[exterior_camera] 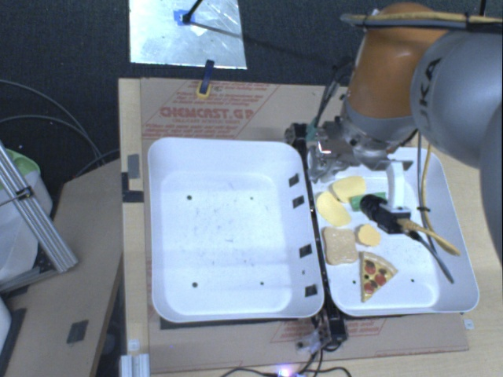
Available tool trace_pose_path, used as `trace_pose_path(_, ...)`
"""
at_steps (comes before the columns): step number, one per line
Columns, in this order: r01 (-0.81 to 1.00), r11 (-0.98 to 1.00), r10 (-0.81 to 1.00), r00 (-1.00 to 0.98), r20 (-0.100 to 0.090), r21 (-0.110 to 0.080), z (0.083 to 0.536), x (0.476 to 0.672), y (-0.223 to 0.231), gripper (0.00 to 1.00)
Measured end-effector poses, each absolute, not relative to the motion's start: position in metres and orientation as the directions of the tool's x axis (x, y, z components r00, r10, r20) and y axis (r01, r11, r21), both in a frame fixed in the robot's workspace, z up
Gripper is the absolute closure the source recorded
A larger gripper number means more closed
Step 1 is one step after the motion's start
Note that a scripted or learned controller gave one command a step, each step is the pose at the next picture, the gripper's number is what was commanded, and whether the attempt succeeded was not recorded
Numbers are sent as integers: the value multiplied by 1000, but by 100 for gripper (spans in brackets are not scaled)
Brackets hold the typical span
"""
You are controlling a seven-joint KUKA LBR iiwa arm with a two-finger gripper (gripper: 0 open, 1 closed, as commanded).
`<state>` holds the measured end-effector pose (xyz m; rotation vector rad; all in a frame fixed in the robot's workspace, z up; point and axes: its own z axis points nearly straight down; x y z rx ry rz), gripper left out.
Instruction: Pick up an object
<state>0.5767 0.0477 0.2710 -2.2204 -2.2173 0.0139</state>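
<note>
Overhead slant view, as I see it from the console. The arm [428, 61] reaches in from the right and hangs over the far end of the right bin [456, 289]; its gripper [326, 157] sits low near the hinge between the two bins. I cannot tell how the jaws stand — the wrist body hides them — and I see nothing held.

Candidate objects lie in the right bin, toward the camera from the gripper: a pale yellow oval piece [348, 188] just beside it, a second yellow piece [332, 209], a bread slice [339, 245] and a pizza slice [375, 275] farther on. The oval piece is nearest, long axis running roughly left–right; I judge the coming move a short shift toward the camera, then down.

The left bin [169, 155] adjoins.
</note>
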Motion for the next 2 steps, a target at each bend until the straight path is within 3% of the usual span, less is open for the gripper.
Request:
trace_pose_path(1, 1000, 2, 1000, -2, 0, 1, 280, 577, 50, 0)
trace_pose_path(2, 1000, 0, 1000, 0, 1, -7, 248, 500, 51, 0)
